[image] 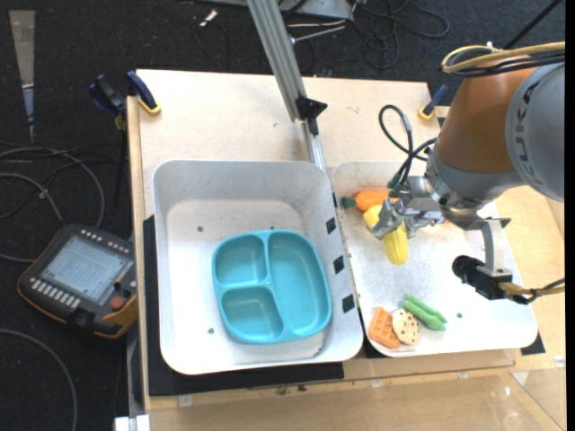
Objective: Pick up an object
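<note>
Metal-grey, the claw point(395, 220) hangs over the right bin point(503, 330), closed on a smooth yellow corn cob point(395, 243) dangling beneath it. Just behind sits a rounded orange carrot point(369, 199). Nearer the camera lie a green pod point(425, 312), a speckled cookie point(405, 327) and a gridded waffle point(384, 328). Leftward, a glossy teal divided tray point(269, 285) rests in the other bin point(171, 241).

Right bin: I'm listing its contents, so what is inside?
The right bin holds a yellow corn cob, orange carrot, green pod, waffle and cookie. The arm covers its upper part.
</note>
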Robot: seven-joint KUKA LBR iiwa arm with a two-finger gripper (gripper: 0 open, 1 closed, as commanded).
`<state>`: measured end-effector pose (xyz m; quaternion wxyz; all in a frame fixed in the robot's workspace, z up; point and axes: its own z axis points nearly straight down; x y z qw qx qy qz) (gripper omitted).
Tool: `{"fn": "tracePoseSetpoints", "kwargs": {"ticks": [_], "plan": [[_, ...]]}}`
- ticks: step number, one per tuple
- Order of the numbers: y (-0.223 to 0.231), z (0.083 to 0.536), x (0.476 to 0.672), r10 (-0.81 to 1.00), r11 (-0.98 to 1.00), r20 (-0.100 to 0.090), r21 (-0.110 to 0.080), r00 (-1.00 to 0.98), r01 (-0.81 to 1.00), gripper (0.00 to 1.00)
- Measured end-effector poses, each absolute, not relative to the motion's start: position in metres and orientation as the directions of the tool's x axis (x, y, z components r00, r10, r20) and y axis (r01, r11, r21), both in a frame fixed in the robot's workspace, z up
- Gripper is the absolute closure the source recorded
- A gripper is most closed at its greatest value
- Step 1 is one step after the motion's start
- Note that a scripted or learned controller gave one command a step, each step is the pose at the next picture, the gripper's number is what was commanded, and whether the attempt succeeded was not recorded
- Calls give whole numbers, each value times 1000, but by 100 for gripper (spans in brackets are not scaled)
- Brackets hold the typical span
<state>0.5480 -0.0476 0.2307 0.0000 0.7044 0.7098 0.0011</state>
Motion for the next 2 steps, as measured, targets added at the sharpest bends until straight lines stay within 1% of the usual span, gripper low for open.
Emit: {"fn": "tracePoseSetpoints", "kwargs": {"ticks": [2], "plan": [[57,239,557,1000,9,2,1,-9,1000,100]]}}
